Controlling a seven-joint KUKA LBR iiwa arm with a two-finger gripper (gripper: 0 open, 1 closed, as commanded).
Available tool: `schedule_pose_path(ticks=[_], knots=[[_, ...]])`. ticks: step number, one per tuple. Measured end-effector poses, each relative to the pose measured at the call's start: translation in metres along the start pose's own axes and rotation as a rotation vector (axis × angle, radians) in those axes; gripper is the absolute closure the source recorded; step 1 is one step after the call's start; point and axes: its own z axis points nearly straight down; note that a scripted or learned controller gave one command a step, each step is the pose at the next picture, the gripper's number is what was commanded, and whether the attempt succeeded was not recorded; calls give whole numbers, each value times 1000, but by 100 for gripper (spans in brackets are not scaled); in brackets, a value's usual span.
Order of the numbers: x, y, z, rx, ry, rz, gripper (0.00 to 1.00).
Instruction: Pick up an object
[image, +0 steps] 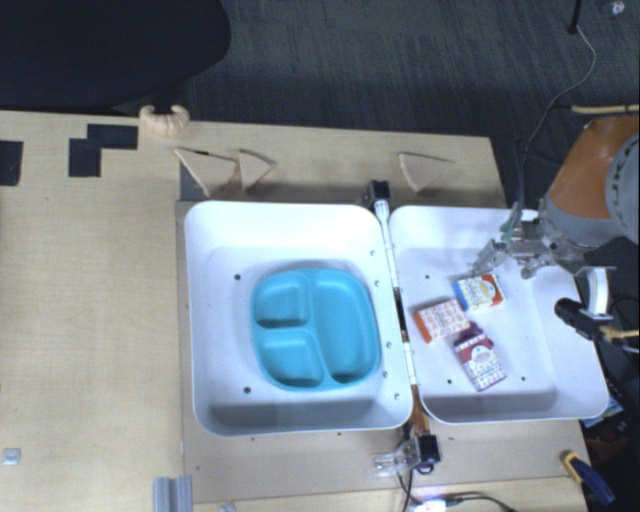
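Arm entering from the right edge, its orange band uppermost and the grey wrist below it. The gripper points leftward and downward; nothing is visible between its slender fingers.

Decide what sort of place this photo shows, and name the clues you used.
Probably a robotics lab bench set up for pick-up trials. A grey and orange robot arm reaches over two white bins; one holds a blue divided tray, the other three small packets.

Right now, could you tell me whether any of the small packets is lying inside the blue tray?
No, the blue tray sits in the left bin, while three small packets lie in the right bin.
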Motion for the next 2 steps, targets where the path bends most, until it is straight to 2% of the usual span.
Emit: schedule_pose_path(ticks=[1,2], knots=[[14,-78,18,1,0,6,0],[15,-75,5,-7,1,5,100]])
